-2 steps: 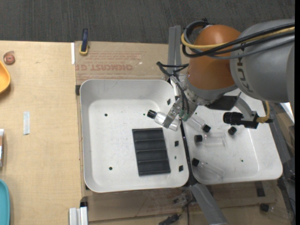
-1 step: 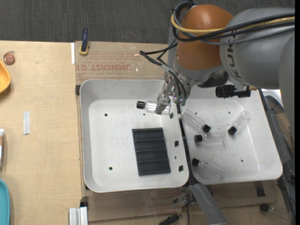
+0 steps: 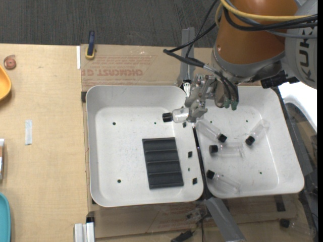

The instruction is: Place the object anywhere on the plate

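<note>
**binwatcher:** The gripper (image 3: pixel 194 112) looks clamped on the clear vial (image 3: pixel 177 116). It's pinching the end away from the black cap (image 3: pixel 166 117), so the body sticks out sideways. That puts the vial beyond the ribbed black plate (image 3: pixel 162 163), off the plate's far right corner. It's over the left bin (image 3: pixel 101 135), near the wall shared with the right bin (image 3: pixel 282 153).

**tube_guy:** How's it gonna behave, you think?

**binwatcher:** My guess is light, stiff, slick plastic, and it's round, so it can roll. An end grip like that lets it droop or twist, so mid-body would be safer. The plate's ribs might catch it if it's laid along the grooves.

**tube_guy:** Anything in the way?

**binwatcher:** Not really. Between the vial and the plate it's just bare bin floor. The spare vials (image 3: pixel 209 131) lie to the right of the plate in the other bin, well apart from it. The only thing to mind is the shared rim beside the plate's right edge.
</note>
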